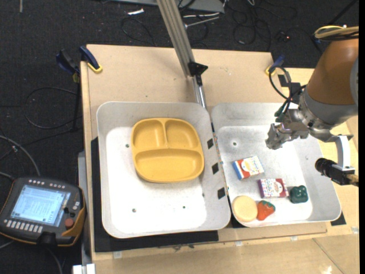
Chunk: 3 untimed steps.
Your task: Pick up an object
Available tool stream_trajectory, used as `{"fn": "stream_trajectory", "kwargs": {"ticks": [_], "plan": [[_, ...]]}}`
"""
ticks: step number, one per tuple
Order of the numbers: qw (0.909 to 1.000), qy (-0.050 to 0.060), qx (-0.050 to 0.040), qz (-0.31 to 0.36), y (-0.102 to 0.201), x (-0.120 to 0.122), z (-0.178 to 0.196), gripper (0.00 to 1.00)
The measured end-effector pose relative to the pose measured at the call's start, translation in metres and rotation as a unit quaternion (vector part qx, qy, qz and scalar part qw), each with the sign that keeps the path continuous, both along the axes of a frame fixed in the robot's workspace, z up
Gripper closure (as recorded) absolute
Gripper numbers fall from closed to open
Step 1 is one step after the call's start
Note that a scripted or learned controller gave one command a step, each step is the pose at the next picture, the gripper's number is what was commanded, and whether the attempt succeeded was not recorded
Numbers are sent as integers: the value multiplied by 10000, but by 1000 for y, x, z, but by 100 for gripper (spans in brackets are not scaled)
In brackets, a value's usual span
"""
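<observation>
My gripper point(275, 138) hangs over the upper part of the right bin point(239, 121), above and to the right of a small white carton with red print point(247, 167). Nothing shows between its fingers. Lower in the same bin lie a purple and white box point(272, 188), a dark green toy point(298, 194), a red toy point(266, 209) and a pale round disc point(244, 208). The gripper is clear of all of them.
A yellow divided plate point(167, 150) lies in the left bin point(114, 210). A metal pole point(178, 30) slants up from the bins' junction. A teach pendant point(40, 210) rests left of the bench. Blue clamps sit at the bench's back corners.
</observation>
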<state>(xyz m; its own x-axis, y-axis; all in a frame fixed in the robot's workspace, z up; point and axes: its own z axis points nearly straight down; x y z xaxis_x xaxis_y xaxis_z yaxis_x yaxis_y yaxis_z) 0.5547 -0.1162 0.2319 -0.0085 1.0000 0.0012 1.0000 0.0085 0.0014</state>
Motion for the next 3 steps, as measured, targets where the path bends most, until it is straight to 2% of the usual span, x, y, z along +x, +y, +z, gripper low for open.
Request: {"fn": "stream_trajectory", "kwargs": {"ticks": [1, 3], "plan": [[10000, -4, 2, 3, 56, 16, 9, 100], [10000, 1, 6, -5, 169, 27, 20, 100]]}}
